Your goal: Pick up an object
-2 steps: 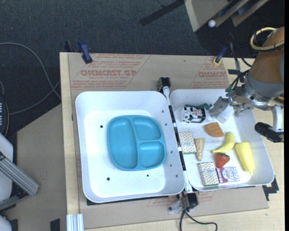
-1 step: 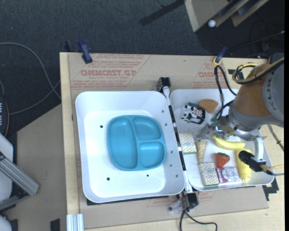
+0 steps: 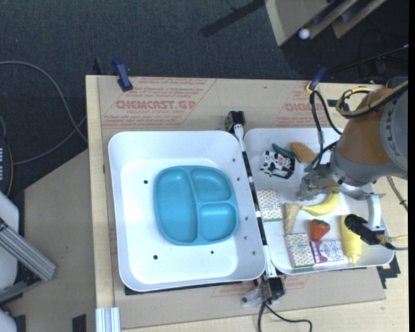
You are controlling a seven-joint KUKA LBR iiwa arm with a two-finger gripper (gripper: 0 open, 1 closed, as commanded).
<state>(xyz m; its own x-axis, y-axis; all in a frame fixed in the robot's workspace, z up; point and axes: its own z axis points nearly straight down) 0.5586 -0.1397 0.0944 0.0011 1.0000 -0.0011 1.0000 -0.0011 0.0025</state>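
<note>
1. The claw (image 3: 316, 186) is lowered into the right bin (image 3: 280, 260), just above the banana (image 3: 324, 205); its state cannot be told.
2. Toy food is crowded there, so targets lie near.

Dark grey carpeted floor (image 3: 162, 39) with a thin grey cable (image 3: 61, 97), surrounding a pale wooden bench (image 3: 194, 104) printed with red lettering; a beige cabinet corner (image 3: 311, 19) at top right.
</note>
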